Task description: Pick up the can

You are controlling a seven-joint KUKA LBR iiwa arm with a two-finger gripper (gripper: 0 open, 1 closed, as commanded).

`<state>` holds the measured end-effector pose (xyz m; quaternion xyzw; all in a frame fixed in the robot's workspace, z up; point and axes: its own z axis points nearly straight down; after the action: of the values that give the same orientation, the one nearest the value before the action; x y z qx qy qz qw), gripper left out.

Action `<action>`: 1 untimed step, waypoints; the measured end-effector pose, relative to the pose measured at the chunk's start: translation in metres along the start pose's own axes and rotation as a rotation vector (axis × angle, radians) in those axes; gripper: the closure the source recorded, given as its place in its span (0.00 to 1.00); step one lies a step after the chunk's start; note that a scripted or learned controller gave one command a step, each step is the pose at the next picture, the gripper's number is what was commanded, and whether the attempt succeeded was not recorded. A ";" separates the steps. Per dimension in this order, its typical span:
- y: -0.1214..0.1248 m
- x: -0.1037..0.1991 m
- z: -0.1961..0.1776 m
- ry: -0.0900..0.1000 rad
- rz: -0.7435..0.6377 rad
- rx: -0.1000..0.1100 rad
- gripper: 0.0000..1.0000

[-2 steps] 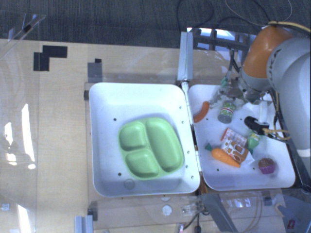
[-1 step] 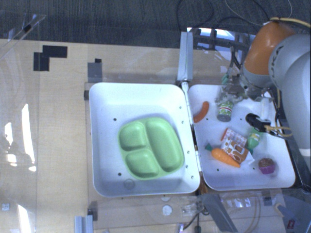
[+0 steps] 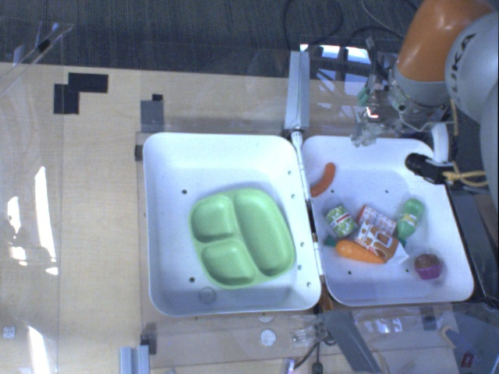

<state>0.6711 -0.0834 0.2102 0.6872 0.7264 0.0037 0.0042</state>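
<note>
The can [image 3: 339,220], small with a green, white and red label, lies on its side left of middle in the right bin [image 3: 460,283]. My gripper [image 3: 365,133] hangs over the back rim of that bin, well behind the can and apart from it. It is small and blurred against the bench clutter. I see nothing held in it.
Around the can lie a reddish sausage [image 3: 323,179], a red-orange carton [image 3: 376,231], a carrot [image 3: 360,251], a green bottle [image 3: 409,217] and a purple cup [image 3: 427,266]. A green divided plate [image 3: 240,236] rests in the left bin [image 3: 164,209]. A metal divider [image 3: 295,100] stands behind the bins.
</note>
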 end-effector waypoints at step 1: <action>0.000 0.000 0.000 0.000 0.000 0.001 0.00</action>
<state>0.6709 -0.0835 0.2099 0.6873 0.7264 0.0034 0.0039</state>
